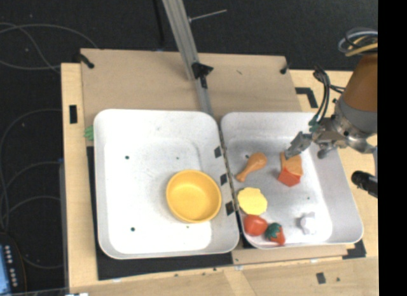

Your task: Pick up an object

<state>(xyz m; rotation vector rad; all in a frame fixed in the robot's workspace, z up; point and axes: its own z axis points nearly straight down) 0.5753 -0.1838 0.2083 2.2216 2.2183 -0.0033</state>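
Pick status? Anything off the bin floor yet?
Done: the gripper has reached the right bin, directly over the orange block. In hand: nothing visibly; the block looks seated on the floor. Left: grip and lift. Drumstick and yellow bowl lie untouched.

Orange-red block lies tilted in the right bin, upper middle.

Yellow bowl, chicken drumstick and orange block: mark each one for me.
yellow bowl (193, 195), camera view, on its inner floor.
chicken drumstick (253, 164), camera view, on its meaty end.
orange block (290, 173), camera view, on its front face.
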